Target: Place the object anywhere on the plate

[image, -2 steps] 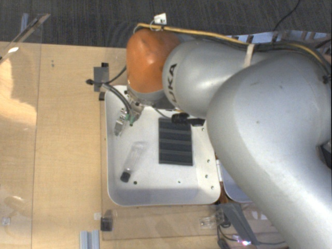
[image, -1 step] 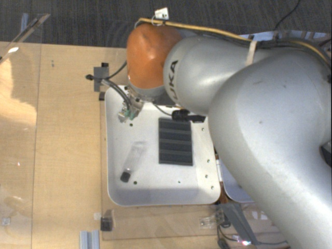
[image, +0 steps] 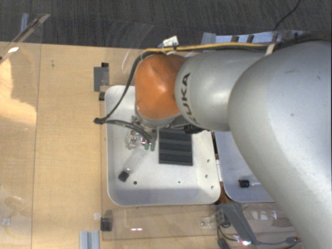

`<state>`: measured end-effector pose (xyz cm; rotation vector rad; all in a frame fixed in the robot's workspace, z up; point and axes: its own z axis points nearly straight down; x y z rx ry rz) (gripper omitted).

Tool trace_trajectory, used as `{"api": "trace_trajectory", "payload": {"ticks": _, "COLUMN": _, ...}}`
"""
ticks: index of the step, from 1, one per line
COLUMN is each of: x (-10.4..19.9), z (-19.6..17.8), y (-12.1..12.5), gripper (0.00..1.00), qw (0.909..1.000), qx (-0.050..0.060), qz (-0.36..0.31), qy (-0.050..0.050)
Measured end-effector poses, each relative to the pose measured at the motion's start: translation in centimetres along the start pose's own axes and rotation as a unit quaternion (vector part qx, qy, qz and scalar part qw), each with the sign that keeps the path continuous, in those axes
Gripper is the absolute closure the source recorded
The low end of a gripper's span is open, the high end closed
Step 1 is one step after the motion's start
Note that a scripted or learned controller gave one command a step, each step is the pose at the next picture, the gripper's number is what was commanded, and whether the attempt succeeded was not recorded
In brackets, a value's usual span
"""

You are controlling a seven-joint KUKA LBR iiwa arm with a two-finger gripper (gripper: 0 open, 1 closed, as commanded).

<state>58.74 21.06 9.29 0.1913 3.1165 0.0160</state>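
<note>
Gripper (image: 136,139) above left bin (image: 116,191)

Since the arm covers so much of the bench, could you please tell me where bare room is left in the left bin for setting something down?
In the left bin, bare floor runs along the near edge, from the small black-tipped object across to the right corner, below the dark ribbed block. The strip along the left wall is also bare. The far half is crowded, with the gripper and arm over it.

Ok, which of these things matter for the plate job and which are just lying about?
Job: gripper; ridged dark plate in the left bin; small black object in the right bin, probably.
Lying about: black bracket; yellow cable.
</note>
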Motion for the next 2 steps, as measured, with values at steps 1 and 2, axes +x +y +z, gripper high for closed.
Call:
{"api": "trace_trajectory", "payload": {"ticks": 1, "x": 8.4, "z": -0.3, "y": 1.9, "gripper": 1.0, "qw": 0.9991, "qx": -0.002, "qz": 0.042, "qy": 0.001}}
{"api": "trace_trajectory", "payload": {"ticks": 2, "x": -1.2, "z": 0.1, "y": 2.7, "gripper": 1.0, "qw": 0.9883, "qx": 0.0, "qz": -0.153, "qy": -0.001}}
